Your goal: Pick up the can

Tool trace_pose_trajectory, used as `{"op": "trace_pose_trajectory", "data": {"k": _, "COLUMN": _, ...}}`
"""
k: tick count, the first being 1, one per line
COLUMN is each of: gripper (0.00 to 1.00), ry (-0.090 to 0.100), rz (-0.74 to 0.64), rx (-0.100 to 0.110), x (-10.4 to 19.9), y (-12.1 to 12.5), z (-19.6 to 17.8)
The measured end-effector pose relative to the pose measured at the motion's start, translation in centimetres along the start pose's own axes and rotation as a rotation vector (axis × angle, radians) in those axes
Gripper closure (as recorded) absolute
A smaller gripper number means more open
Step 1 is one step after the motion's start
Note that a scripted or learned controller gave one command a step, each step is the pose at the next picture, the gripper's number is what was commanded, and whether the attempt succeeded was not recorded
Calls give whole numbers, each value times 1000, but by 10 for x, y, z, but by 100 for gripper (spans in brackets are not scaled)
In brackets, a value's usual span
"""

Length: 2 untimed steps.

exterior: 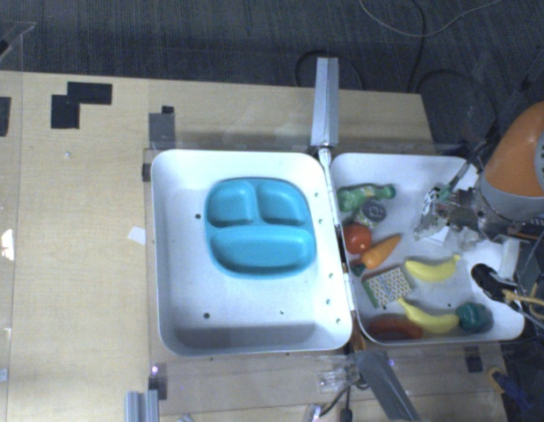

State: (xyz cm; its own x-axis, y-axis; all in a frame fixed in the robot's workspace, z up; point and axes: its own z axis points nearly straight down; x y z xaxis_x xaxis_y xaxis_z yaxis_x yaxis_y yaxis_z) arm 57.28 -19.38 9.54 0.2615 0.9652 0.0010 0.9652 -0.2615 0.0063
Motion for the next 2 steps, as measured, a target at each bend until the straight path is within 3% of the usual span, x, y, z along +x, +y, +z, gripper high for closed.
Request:
{"op": "trace_pose_trajectory", "data": {"k": 1, "gripper": 0, "ry": 0, "rz": -27, "rx": -1, "x": 24, "y": 65, "z": -4}}
{"op": "trace_pose_trajectory", "data": {"k": 2, "gripper": 0, "ry": 1, "rz": 3, "rx": -1, "x": 24, "y": 97, "z": 6}}
